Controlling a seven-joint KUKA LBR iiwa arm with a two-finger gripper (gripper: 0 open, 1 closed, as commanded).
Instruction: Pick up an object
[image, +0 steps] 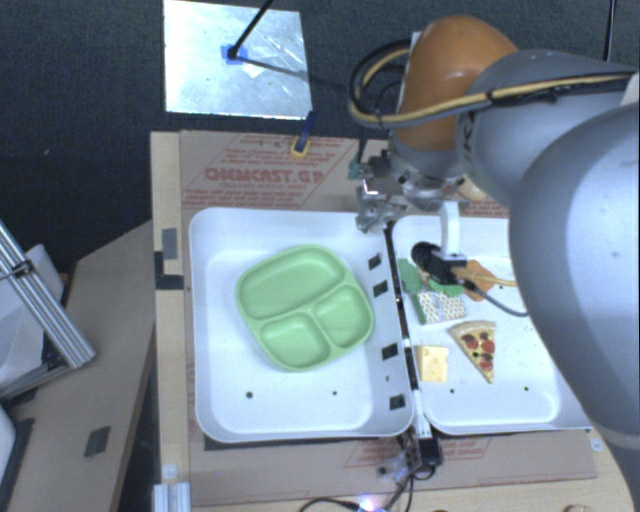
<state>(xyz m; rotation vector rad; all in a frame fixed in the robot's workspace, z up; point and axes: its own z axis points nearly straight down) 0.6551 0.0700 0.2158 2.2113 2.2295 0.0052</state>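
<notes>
Camera view, looking down at a slant: the grey arm's gripper (375, 208) hangs over the far end of the wall between two white bins. Whether it is open or closed, or holds anything, cannot be told. Toward the camera and to the view's left of the gripper, a green divided tray (305, 305) lies in the left bin (215, 400). Toward the camera and to its right, in the right bin (525, 395), lie a white dotted piece (436, 305), a toy pizza slice (476, 347) and a yellow cheese square (433, 363), all apart from the gripper.
</notes>
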